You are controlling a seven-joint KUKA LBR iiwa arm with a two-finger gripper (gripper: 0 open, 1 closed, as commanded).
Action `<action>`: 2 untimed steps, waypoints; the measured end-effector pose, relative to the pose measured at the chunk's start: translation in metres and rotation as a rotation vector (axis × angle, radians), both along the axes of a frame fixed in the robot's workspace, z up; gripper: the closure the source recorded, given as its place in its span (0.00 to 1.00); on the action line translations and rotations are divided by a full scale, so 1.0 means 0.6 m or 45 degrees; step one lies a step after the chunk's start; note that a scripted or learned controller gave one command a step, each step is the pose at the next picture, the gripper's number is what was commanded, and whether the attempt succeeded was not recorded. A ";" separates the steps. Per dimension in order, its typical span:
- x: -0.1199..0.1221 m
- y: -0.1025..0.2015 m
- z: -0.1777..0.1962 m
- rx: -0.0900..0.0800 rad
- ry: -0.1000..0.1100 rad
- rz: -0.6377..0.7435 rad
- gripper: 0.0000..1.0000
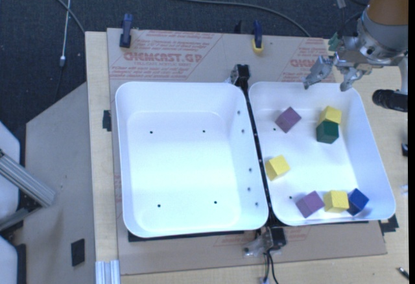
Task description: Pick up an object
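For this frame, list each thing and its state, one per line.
claw: open, holding nothing, above the right bin's far rim
right bin: holds seven blocks
green block: touching a yellow block
blue block: against the near wall
left bin: no blocks inside
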State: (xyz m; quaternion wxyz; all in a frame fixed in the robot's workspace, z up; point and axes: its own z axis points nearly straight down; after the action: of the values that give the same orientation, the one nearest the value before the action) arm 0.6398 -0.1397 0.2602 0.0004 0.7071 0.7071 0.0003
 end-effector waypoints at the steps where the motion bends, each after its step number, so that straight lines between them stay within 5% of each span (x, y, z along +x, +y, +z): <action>1: 0.037 0.019 -0.260 0.002 0.011 0.002 0.00; 2: 0.004 0.086 -0.288 0.001 0.002 0.003 0.00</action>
State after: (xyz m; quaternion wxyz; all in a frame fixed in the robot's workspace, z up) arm 0.6421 -0.0884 0.0874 -0.0005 0.7062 0.7080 -0.0001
